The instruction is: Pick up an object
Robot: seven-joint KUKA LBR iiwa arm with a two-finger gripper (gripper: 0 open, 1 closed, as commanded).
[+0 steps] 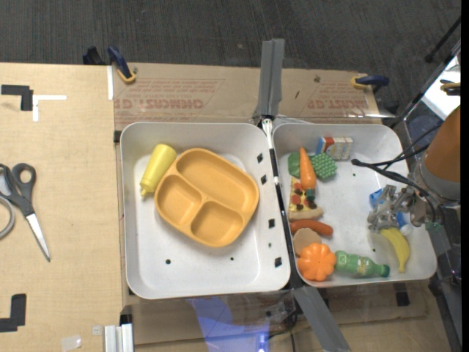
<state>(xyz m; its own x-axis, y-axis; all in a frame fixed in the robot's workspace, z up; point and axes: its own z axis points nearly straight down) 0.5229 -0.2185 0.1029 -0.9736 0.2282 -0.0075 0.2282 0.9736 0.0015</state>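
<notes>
My gripper (386, 213) reaches in from the right and hangs low over the right side of the right bin (344, 128). It is just above a yellow banana (398, 246), and a small blue object (377, 196) lies at its left. Further left in this bin lie an orange carrot (307, 169), a green knobbly toy (325, 167), a pizza slice (301, 202), a hot dog (311, 228), an orange pumpkin (316, 261) and a green bottle (360, 265). A small white box (335, 147) sits near the back wall.
The left bin (135, 218) holds a yellow divided plate (207, 195) and a yellow squeeze bottle (156, 167). Scissors (26, 204) lie on the bench at far left. Dark cables (381, 169) cross the right bin near the arm (447, 160).
</notes>
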